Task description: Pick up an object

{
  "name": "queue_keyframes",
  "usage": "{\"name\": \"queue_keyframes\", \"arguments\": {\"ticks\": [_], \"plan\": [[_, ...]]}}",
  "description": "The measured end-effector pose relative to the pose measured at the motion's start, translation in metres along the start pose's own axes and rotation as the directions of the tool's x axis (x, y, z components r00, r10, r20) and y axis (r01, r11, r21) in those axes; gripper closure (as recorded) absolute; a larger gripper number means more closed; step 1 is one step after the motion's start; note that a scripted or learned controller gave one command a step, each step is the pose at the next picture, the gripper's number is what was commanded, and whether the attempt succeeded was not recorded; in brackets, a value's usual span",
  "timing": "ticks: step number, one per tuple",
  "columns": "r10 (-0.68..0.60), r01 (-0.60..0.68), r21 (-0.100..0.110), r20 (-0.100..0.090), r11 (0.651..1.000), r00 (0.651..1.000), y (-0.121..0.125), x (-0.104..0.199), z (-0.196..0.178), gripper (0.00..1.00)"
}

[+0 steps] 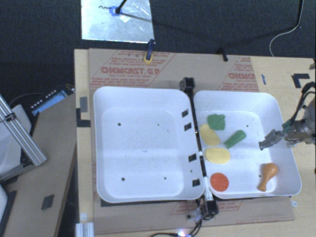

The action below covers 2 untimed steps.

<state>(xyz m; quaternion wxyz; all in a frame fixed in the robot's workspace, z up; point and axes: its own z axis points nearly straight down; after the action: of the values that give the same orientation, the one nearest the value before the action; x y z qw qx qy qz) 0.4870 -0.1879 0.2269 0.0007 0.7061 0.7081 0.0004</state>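
Fingers reaching in over the right bin from its right edge; too small and blurred to tell how far apart they are sitting, nothing visibly between them. Just below them a tan drumstick is lying near the bin's right wall. Further left, well apart: a green cylinder, green leafy piece, two yellow pieces, red disc. Left bin is sitting alongside on the desk.
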Motion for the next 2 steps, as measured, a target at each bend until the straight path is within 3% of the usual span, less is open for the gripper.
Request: {"name": "queue_keyframes", "arguments": {"ticks": [1, 2], "plan": [[-0.006, 0.006, 0.008, -0.005, 1.0, 1.0, 0.038, 0.039, 0.128, 0.0], [-0.006, 0.006, -0.01, 0.002, 1.0, 1.0, 0.115, 0.076, 0.136, 0.0]]}}
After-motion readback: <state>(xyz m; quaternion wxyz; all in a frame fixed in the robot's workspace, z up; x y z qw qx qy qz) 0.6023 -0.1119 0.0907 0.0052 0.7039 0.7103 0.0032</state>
